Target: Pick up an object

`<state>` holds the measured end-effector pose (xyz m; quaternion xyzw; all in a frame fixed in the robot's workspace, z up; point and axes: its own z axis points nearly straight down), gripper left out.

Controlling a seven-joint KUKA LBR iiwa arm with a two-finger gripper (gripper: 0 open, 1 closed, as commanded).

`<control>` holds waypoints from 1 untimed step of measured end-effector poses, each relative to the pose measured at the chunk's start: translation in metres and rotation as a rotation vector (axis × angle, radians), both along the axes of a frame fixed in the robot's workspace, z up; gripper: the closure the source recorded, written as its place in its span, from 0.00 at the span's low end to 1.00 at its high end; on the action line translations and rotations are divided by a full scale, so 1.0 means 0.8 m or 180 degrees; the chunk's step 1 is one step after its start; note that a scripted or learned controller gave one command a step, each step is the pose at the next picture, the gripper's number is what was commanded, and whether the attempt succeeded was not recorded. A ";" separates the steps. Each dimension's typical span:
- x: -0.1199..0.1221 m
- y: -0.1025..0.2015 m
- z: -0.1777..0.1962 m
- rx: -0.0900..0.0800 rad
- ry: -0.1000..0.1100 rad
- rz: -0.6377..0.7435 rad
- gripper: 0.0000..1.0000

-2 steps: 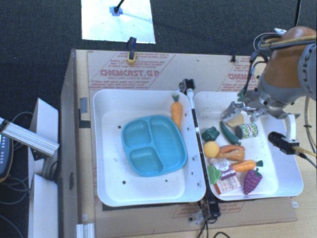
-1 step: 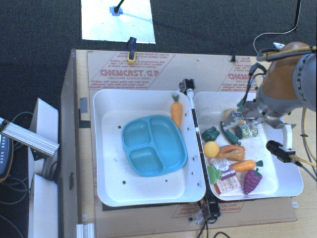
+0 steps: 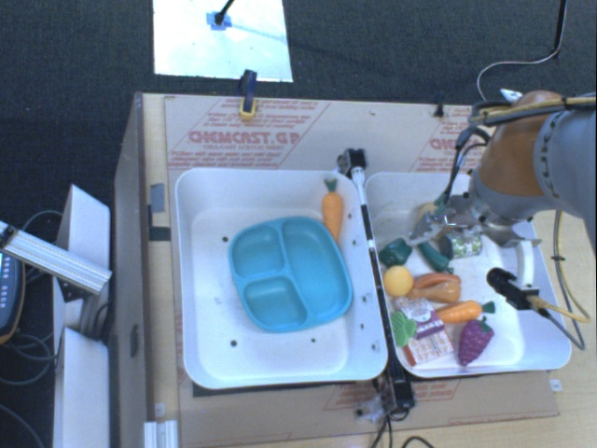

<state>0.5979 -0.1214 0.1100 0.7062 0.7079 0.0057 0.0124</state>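
My gripper (image 3: pixel 451 231) hangs low over the back of the right bin (image 3: pixel 550 348), just above a dark green piece (image 3: pixel 434 254). A second dark green toy (image 3: pixel 395 250) lies to its left by the bin wall. Toward the front lie a yellow lemon (image 3: pixel 398 280), an orange vegetable (image 3: pixel 437 287), a small carrot (image 3: pixel 459 312), purple grapes (image 3: pixel 474 340), a green leafy piece (image 3: pixel 403 327) and a red and white packet (image 3: pixel 431 343). The wrist hides the spot under the gripper, and I see nothing lifted.
The left bin (image 3: pixel 210 343) holds a blue divided plate (image 3: pixel 289 273) and a carrot (image 3: pixel 332 213) lying against the wall shared with the right bin. A black and metal clamp (image 3: pixel 353 162) sits at the back between the bins.
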 end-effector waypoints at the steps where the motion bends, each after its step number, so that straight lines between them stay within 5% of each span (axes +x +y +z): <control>1: 0.092 0.036 -0.027 0.0025 0.0044 0.0008 0.00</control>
